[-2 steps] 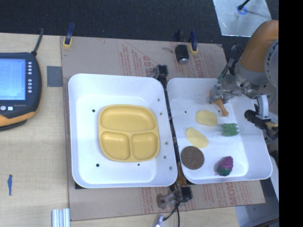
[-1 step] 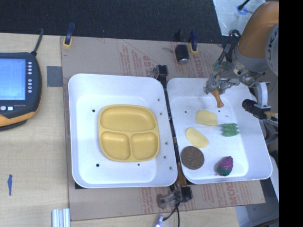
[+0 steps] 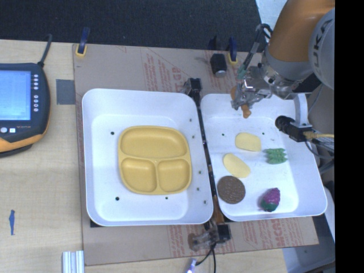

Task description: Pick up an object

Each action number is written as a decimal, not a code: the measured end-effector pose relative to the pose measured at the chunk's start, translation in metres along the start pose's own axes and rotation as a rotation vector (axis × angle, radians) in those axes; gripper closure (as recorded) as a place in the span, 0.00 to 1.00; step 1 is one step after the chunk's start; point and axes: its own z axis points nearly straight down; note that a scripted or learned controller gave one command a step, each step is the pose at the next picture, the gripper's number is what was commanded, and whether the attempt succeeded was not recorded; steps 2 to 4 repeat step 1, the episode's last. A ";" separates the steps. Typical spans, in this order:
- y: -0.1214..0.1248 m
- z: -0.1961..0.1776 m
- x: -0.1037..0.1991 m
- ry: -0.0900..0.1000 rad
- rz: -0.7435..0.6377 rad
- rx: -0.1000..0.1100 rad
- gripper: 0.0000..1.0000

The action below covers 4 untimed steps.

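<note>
My gripper (image 3: 245, 102) hangs over the far left part of the right bin (image 3: 307, 209). A small orange piece (image 3: 246, 113) sticks out from between its fingertips, lifted off the bin floor. Below it in the same bin lie a pale yellow lump (image 3: 248, 141), a second pale yellow oval (image 3: 236, 165), a brown round disc (image 3: 231, 189), a green leafy piece (image 3: 276, 156) and a purple and green piece (image 3: 270, 199).
The left bin (image 3: 96, 203) holds a yellow divided plate (image 3: 154, 158). A control pendant (image 3: 17, 104) lies on the bench at far left. Black clamps (image 3: 193, 86) sit at the bins' far edge, and a black cable fitting (image 3: 290, 127) overhangs the right bin's right side.
</note>
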 end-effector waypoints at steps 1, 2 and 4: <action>-0.037 0.046 0.037 -0.003 -0.001 0.003 1.00; -0.037 0.046 0.037 -0.003 -0.001 0.003 1.00; -0.037 0.046 0.037 -0.003 -0.001 0.003 1.00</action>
